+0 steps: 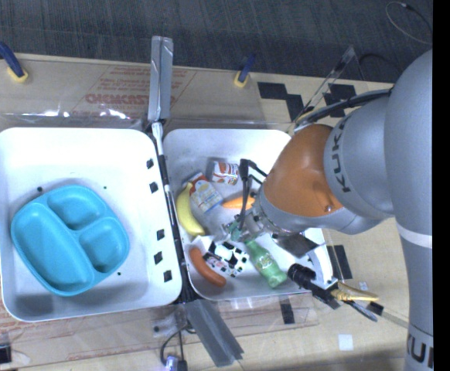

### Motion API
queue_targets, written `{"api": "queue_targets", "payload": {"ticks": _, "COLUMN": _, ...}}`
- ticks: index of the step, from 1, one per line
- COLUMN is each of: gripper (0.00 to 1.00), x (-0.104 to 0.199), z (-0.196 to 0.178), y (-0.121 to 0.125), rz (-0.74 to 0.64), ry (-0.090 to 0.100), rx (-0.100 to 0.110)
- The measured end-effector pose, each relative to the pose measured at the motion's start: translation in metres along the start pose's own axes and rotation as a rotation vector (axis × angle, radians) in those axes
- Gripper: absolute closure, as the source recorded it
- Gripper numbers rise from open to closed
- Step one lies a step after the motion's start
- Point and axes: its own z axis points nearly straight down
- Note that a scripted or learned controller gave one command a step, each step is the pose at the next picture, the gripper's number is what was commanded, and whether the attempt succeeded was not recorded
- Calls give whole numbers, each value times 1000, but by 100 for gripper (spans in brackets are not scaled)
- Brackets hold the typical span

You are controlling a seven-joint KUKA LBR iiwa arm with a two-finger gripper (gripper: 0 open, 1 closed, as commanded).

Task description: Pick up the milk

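Right bin (209,141) | boxy cow-patterned milk (231,256) beside curved banana (189,211) | hand (244,226) just above, grip state perhaps unreadable.

I read "KUK" in dark letters on grey arm (364,168), beside orange band. Faint red print on clear sheet (124,91) behind bins, wording too blurred for me to read

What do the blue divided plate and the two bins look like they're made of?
The blue divided plate looks like moulded plastic: uniform turquoise, rounded compartment edges, soft sheen. The left bin and right bin look like smooth white plastic or coated metal with rounded corners; the view can't settle which.
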Motion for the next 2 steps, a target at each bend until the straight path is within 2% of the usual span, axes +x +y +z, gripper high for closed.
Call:
{"api": "queue_targets", "payload": {"ticks": 1, "gripper": 0, "x": 0, "z": 0, "y": 0, "rz": 1, "ry": -1, "rx": 0}}
{"api": "queue_targets", "payload": {"ticks": 2, "gripper": 0, "x": 17, "z": -73, "y": 4, "rz": -24, "ry": 16, "rx": 35}}
